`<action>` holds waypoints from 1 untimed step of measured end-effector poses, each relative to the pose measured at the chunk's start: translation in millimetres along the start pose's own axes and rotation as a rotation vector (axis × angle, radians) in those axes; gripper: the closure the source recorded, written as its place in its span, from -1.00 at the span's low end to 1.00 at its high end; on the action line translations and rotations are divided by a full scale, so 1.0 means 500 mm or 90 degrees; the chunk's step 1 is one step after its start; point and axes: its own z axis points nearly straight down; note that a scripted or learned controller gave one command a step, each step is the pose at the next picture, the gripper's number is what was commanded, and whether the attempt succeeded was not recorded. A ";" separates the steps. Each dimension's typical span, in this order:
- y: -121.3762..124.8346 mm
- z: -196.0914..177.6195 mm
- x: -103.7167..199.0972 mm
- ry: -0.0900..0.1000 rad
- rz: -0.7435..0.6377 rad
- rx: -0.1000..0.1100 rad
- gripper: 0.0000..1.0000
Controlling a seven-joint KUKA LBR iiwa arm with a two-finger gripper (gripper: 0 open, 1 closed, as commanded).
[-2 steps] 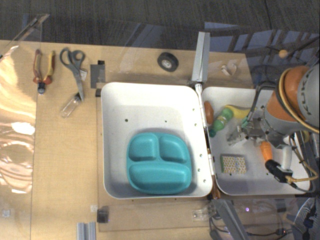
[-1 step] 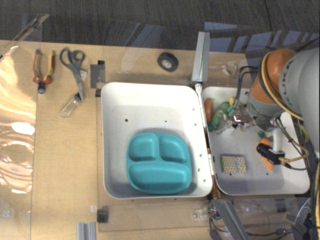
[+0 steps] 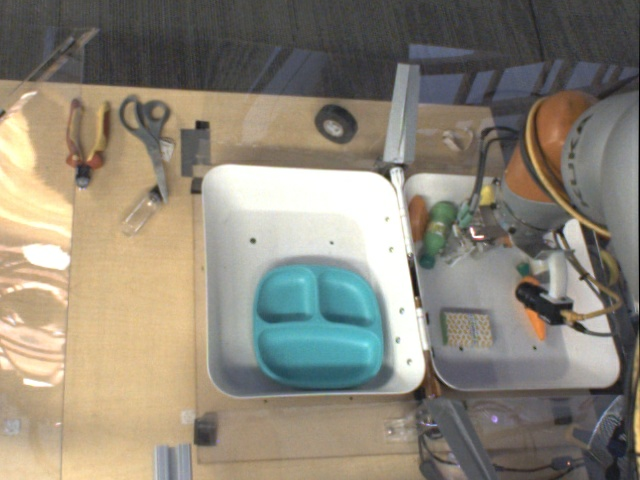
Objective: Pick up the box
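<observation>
Hovering with the gripper [image 3: 470, 236], grip state impossible to tell, near the right bin's [image 3: 590, 373] far-left corner, leaving the patterned box [image 3: 467, 329] lying unlifted nearby.

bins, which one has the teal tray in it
The left bin: the teal tray lies on its floor. The right bin holds small items instead.

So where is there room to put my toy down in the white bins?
The left bin has bare floor behind the teal tray, toward its far wall. The right bin has a free patch in its near right corner, beside the patterned box. Its far end is crowded: the arm, the hand and green and orange items.
</observation>
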 end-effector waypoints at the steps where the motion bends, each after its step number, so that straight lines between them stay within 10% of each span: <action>1: 0.064 -0.172 0.104 0.002 0.043 -0.001 1.00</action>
